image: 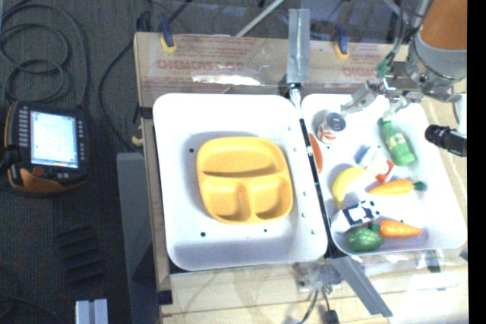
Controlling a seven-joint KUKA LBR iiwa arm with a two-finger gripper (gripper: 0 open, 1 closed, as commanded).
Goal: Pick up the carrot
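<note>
Carrot [398, 228] lower right of frame, in right bin [448, 193], touching green pepper [364, 238] | second carrot [392, 187] just above, by lemon [347, 181] | my tool [385, 89] upper right over bin's far edge, grip state I cannot tell | risk: crowded neighbours, I could pinch pepper instead

Two orange carrots with green tops lie in the right bin [448, 235]: one carrot [393, 187] mid-bin, lying nearly level, top pointing right; the other carrot [399, 229] nearer the front edge, tip pointing right
</note>
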